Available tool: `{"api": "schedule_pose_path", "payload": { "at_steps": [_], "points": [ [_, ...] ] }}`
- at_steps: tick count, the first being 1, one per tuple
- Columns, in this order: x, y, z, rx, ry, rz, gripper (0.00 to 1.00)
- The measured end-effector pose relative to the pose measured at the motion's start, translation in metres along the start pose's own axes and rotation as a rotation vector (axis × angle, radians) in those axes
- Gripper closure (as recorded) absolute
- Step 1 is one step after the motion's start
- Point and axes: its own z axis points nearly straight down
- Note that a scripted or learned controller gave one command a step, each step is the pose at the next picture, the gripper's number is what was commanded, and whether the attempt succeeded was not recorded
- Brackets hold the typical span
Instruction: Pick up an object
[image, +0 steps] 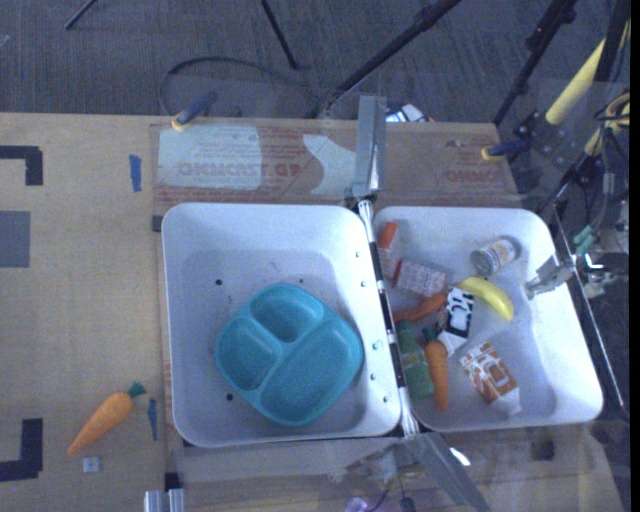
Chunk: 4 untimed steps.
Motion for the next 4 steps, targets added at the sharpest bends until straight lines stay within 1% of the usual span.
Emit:
{"api": "schedule_pose_path", "payload": {
  "at_steps": [1,2,3,4],
  "points": [
    [0.018,-0.020,0.126,0.003,0.002,0.318,0.00],
    [0.039,-0.013,0.142,0.000,0.000,0.359,0.00],
    [0.088,0.034,0.163,-0.010,-0.002,0.361,0.00],
    [0.088,0.034,0.156,-0.006,-0.003,0.360,1.00]
  ]
}}
